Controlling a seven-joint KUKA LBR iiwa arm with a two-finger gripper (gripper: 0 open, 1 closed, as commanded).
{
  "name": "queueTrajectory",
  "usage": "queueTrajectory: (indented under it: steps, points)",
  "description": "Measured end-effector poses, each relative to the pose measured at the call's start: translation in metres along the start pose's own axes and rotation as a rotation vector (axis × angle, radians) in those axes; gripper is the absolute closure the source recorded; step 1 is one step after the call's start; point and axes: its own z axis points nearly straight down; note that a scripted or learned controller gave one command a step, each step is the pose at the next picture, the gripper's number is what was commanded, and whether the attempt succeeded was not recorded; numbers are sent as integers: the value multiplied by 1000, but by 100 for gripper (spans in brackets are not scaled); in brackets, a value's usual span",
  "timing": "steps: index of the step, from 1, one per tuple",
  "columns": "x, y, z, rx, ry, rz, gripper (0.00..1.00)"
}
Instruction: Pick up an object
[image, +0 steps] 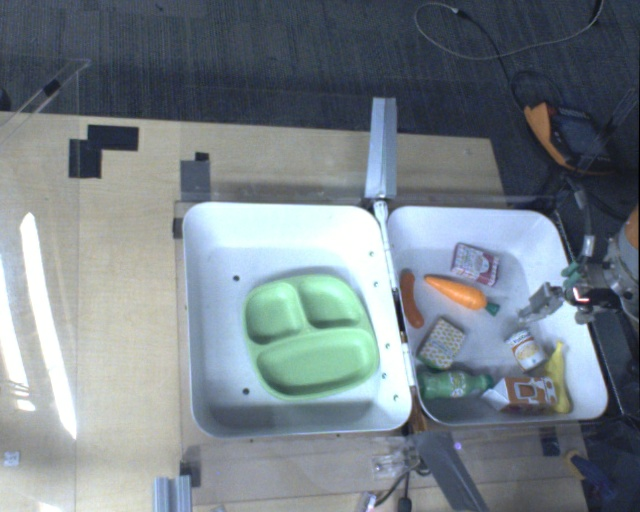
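The carrot (458, 292), lying in the right bin (530, 225), served as the landmark. Nearest the camera, along the bin's front wall and well below the carrot, lay a green bottle (452, 383) on its side, and to its right a small brown carton (522, 393) with a yellow banana (556, 377) touching its right side. Just behind these, a small jar (525, 350) stood down and right of the carrot, and a checkered packet (442, 342) lay just below it. A red sausage (411, 298) lay just left of the carrot along the wall shared with the left bin (215, 240). Farther left, in that bin, sat a green divided plate (312, 333). Right of the carrot, near the bin's right wall, the gripper (549, 300) hung above the bin floor with its fingers spread apart and nothing between them. Just behind the carrot lay a pink-and-white pouch (474, 263). The wooden counter (100, 300) stretched well to the carrot's left.
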Motion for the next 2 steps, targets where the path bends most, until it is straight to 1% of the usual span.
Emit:
queueTrajectory:
  steps: [1, 2]
  points:
    - [-30, -3, 129, 1, 1, -158, 0]
    - [-30, 0, 118, -5, -2, -159, 100]
